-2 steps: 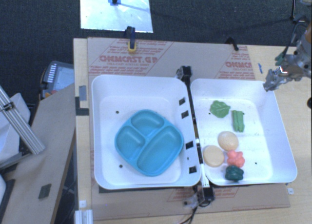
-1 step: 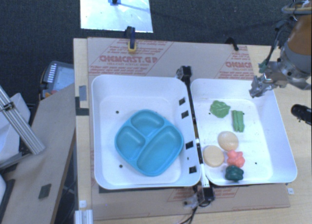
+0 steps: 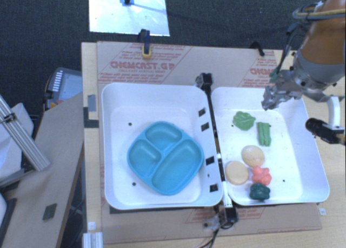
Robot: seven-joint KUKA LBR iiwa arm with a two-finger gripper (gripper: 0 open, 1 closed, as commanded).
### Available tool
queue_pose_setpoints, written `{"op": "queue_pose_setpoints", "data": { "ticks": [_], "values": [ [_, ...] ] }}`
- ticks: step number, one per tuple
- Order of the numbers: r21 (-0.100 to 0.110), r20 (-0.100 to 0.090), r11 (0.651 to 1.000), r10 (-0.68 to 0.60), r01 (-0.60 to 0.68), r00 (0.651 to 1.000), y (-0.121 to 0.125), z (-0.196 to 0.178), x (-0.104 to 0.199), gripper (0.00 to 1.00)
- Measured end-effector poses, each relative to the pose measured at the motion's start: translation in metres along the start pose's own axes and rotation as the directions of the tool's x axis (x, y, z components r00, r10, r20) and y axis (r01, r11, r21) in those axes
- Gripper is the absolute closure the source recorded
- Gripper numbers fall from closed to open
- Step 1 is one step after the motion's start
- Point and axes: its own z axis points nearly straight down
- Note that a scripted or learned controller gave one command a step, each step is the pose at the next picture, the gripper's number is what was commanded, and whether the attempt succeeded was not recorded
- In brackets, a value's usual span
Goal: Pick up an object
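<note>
We see the arm [image 3: 319, 41] reach in from the right, its pincer [image 3: 272, 101] hanging over the far edge of the right bin [image 3: 308, 160], close to the rim. The pincer is small and dark from this angle, and we cannot tell how it is set; nothing shows in its hold. Just below it and a little to the left lies a green leafy piece [image 3: 244, 120], near but apart from it. Below the pincer, just beside that leafy piece, a green stick [image 3: 264, 133] lies lengthwise on the bin floor. Further below sits a cream round piece [image 3: 252, 155], and below and left of that a tan disc [image 3: 236, 172] near the wall between the bins. A pink lump [image 3: 261, 175] rests just beside the disc, touching or nearly touching the cream piece, and a dark green lump [image 3: 259, 191] lies beneath it, farthest from the pincer among the pieces. Well to the pincer's left and lower, the left bin [image 3: 119, 106] holds a blue tray [image 3: 165, 158] with three compartments. Both bins rest on a brown board [image 3: 162, 66] that covers the bench [image 3: 89, 79]. Far above and left of the pincer a pale sheet [image 3: 127, 4] lies on the dark floor.
</note>
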Motion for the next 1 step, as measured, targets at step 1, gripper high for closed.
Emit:
{"op": "queue_pose_setpoints", "data": {
  "ticks": [1],
  "values": [
    [0.002,-0.001,1.000,-0.002,0.002,1.000,-0.0244,0.0083,0.0489,1.00]
  ]
}}
